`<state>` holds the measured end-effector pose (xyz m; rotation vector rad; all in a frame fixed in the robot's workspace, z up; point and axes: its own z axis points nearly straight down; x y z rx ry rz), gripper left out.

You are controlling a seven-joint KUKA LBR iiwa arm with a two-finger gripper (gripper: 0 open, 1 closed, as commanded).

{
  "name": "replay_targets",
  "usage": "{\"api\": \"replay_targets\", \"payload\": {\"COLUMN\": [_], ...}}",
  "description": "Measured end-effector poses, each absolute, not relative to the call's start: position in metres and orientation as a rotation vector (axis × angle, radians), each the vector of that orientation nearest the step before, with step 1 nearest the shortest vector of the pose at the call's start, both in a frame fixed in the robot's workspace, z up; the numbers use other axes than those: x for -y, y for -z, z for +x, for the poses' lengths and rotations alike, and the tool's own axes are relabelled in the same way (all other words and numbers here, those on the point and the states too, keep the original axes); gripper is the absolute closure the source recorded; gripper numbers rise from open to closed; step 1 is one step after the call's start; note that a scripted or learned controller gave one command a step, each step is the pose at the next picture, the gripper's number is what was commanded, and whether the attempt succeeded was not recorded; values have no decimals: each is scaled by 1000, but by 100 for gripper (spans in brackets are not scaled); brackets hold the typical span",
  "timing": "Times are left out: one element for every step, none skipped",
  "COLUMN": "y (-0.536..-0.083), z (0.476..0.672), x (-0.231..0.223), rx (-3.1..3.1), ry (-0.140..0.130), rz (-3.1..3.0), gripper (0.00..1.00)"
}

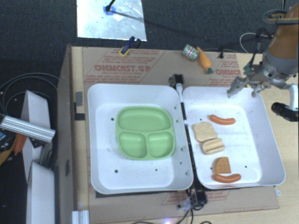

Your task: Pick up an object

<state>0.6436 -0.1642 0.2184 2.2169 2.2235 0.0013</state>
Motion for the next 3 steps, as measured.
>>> {"api": "replay_targets", "payload": {"y": [-197, -174, -84], "z": [578, 520, 511], "x": [119, 108, 104], "rx": [-2224, -2223, -2222], "ry": [-1, 0, -2], "rz": [2219, 2220, 2220], "gripper": [0, 0, 0]}}
